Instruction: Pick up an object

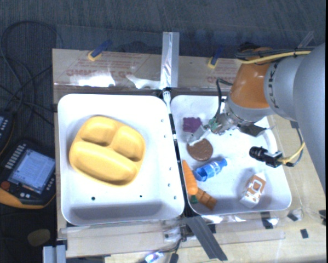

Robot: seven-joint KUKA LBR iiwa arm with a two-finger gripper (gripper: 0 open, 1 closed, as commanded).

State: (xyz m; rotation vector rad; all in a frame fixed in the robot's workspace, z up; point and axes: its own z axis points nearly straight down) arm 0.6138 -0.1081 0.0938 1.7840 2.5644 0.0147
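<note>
The grey arm with its orange band reached in from the right and hung over the upper part of the right bin [284, 199], its gripper [214, 126] low over the bin floor near the far wall. The fingers [206, 129] pointed down and to the left toward a purple object [191, 124] and a brown disc [200, 149]; nothing was visibly caught between them, and whether they stood wide or narrow could not be told. Below the disc lay a blue bottle [209, 169] on its side, with an orange carrot-shaped toy [189, 178] along the bin's left wall and a small brown block [207, 200] just below it. A white-and-orange carton [253, 188] sat nearer the right corner — well apart from the gripper. The left bin [153, 201] held a large yellow bun-shaped object [106, 149].
</note>
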